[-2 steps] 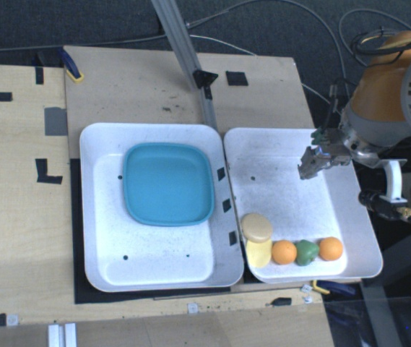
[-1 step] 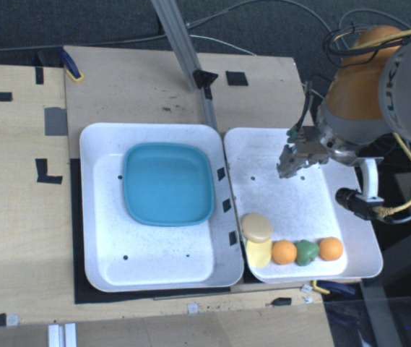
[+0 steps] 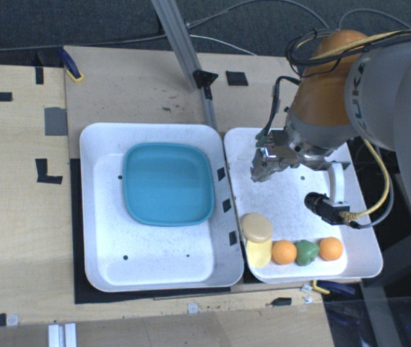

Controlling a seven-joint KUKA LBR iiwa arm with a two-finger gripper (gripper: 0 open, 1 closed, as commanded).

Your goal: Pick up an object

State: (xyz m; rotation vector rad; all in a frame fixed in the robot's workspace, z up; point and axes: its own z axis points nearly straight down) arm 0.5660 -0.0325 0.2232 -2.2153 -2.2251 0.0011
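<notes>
My gripper (image 3: 260, 172) hangs over the upper left part of the right bin (image 3: 292, 208), pointing down at bare bin floor. Nothing shows between its fingers. Along the right bin's front edge lie a round beige piece (image 3: 256, 228) on a yellow block (image 3: 258, 253), an orange ball (image 3: 284, 252), a green piece (image 3: 307, 251) and a second orange ball (image 3: 330, 248). These objects sit well below the gripper in the view, apart from it.
The left bin (image 3: 104, 259) holds a teal square plate (image 3: 169, 183) in its upper middle. A grey metal pole (image 3: 183, 42) slants down to the gap between the bins. The arm's grey and orange body covers the right bin's upper right corner.
</notes>
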